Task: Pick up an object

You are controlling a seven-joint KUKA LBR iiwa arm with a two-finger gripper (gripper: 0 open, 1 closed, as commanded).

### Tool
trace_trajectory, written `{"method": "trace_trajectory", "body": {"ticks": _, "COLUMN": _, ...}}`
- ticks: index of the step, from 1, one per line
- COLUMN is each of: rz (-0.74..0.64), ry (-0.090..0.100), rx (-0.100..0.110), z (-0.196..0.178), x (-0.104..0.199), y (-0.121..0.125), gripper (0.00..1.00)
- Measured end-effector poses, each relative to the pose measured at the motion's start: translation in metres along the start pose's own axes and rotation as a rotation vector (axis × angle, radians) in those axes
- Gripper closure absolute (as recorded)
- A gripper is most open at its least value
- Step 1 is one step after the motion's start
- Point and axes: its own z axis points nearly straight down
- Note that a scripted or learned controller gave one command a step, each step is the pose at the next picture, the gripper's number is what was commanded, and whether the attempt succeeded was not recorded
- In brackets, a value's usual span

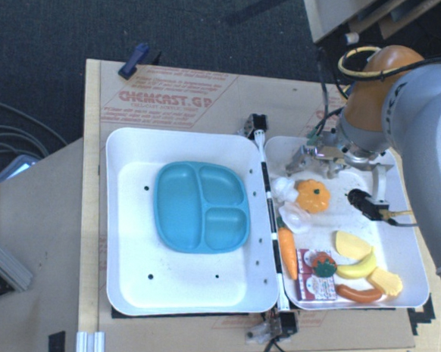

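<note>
Desk with two white bins; jaws [324,158], state unclear, hover just above-right of the orange [312,195].

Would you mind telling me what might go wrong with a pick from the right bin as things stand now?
The gripper sits above the far end of the right bin, near the orange fruit. The fruit is round and could roll away. The toys are crowded: the banana, sausage and carrot lie close together, so a descent may nudge neighbours or trap two.
</note>
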Motion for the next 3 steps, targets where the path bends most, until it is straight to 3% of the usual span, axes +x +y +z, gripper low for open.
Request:
{"method": "trace_trajectory", "body": {"ticks": 2, "rz": 0.000, "ry": 0.001, "rx": 0.004, "z": 0.000, "x": 0.017, "y": 0.000, "gripper": 0.00}}
{"method": "trace_trajectory", "body": {"ticks": 3, "rz": -0.001, "ry": 0.000, "rx": 0.001, "z": -0.011, "x": 0.017, "y": 0.000, "gripper": 1.00}}
